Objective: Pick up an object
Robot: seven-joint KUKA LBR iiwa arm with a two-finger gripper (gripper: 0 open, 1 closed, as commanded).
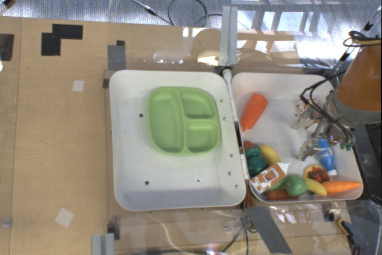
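The gripper (311, 131) hangs low in the right bin (280, 88), its fingers spread wide with nothing between them. Just beside it lies a blue bottle (326, 157), and an orange carrot (253, 110) lies well apart on the left.

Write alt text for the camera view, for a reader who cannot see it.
A grey robot arm reaches from the right into the right bin, its gripper low over a blue and white bottle among toy foods. An orange carrot lies apart, and the left bin holds a green divided plate.
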